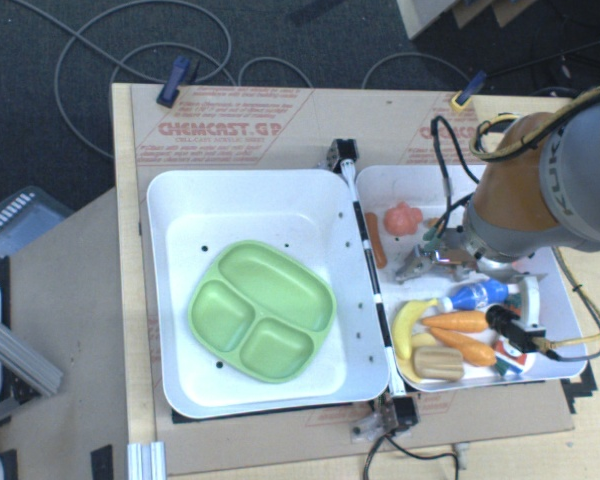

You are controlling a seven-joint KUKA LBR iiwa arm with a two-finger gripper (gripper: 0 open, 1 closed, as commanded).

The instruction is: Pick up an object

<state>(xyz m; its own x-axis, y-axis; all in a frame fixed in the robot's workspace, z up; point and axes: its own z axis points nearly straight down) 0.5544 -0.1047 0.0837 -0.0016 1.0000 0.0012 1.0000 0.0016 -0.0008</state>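
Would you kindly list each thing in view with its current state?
Green plate: lying flat in the left bin, nothing on it.
Banana: lying in the right bin.
Carrots: lying side by side.
Blue bottle: on its side.
Gripper: low in the right bin.

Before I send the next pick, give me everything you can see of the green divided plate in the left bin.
The green divided plate is pale green, plastic by its look, with rounded corners and three compartments: one long one along its upper side, two smaller ones below. It lies flat and right way up, turned at an angle, in the middle of the left bin, resting on the floor and apart from the walls. Nothing lies in it.
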